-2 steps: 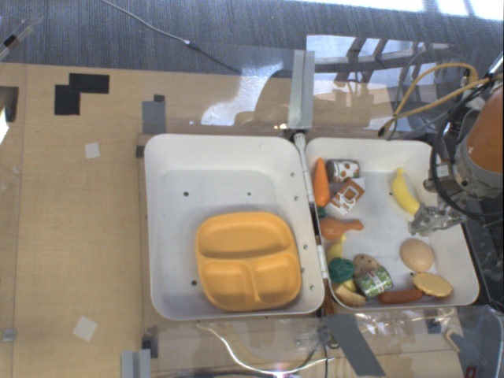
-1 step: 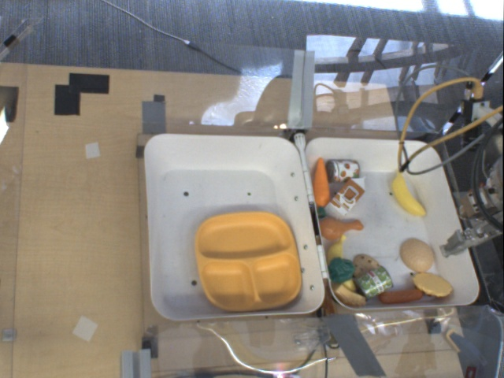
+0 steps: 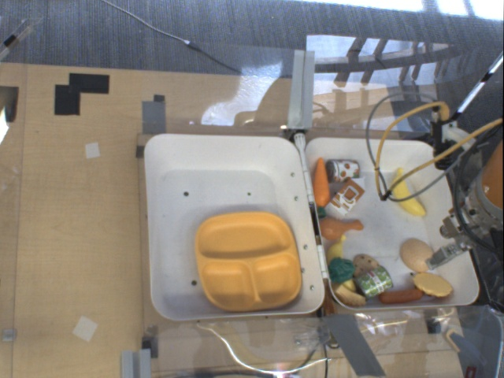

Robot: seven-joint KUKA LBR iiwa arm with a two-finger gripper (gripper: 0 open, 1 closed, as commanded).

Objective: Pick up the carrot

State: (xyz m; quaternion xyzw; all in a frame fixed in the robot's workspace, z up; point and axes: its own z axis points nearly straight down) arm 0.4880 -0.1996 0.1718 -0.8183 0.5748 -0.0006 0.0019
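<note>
Far across from the gripper [image 3: 442, 256], beyond the divider, sits the left bin [image 3: 165, 172], which carries a yellow compartment tray [image 3: 248, 260]. We find the gripper itself low over the near edge of the right bin [image 3: 370, 152], just beside a tan egg-shaped toy [image 3: 416, 253]. We cannot tell whether it is open or closed at this angle.

The carrot [image 3: 320, 181] lies on the opposite side of that bin from the gripper, lengthwise along the dividing wall and just beside it. A small printed carton [image 3: 346, 197] crowds its gripper-facing flank.

We judge the carrot to be a light, stiff, smooth toy, so it may slip. Take hold across its thicker middle, closing over the short axis. Clearance on both flanks looks tight.
</note>
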